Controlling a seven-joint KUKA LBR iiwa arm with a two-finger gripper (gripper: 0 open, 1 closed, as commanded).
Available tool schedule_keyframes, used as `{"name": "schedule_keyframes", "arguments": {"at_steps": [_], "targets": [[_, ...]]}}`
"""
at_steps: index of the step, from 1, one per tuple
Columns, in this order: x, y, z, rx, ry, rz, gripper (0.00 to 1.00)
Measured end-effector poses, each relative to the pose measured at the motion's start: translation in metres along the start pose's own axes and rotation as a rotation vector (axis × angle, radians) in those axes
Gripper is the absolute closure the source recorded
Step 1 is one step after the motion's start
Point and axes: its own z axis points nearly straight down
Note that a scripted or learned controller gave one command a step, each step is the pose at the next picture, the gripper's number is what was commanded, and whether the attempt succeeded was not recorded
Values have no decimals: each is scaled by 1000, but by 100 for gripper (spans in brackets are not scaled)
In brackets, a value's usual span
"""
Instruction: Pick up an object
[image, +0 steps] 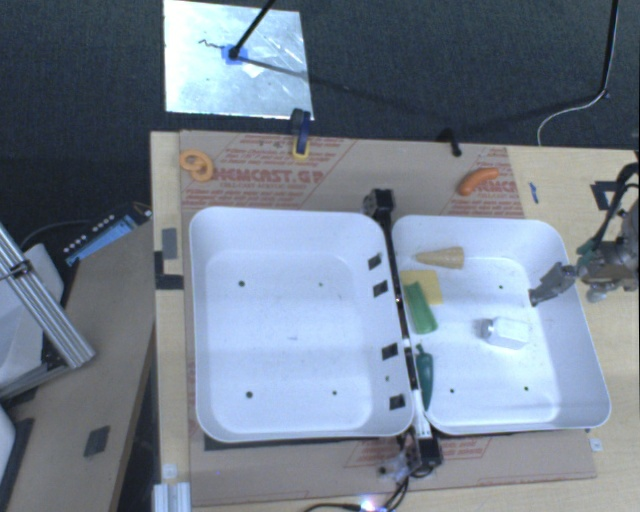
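The right bin (570, 400) holds several objects. A tan cone (441, 258) lies near its back left. A yellow block (427, 287) and a light green piece (420, 311) sit beside the divider, and a dark green piece (424, 374) lies further forward on the left rim. A small white and grey object (503, 331) rests near the middle. My gripper (552, 283) hangs over the bin's right rim, to the right of and behind the white object, with nothing visibly held.
The left bin (205, 300) stands beside the right one. On the cardboard behind the bins lie an orange sausage shape (478, 181), a tan ring (196, 164) and a yellow clamp (299, 135). A shiny sheet (235, 60) lies on the floor beyond.
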Motion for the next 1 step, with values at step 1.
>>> {"name": "schedule_keyframes", "arguments": {"at_steps": [1], "targets": [[85, 49, 108, 6, 6, -10, 0]]}}
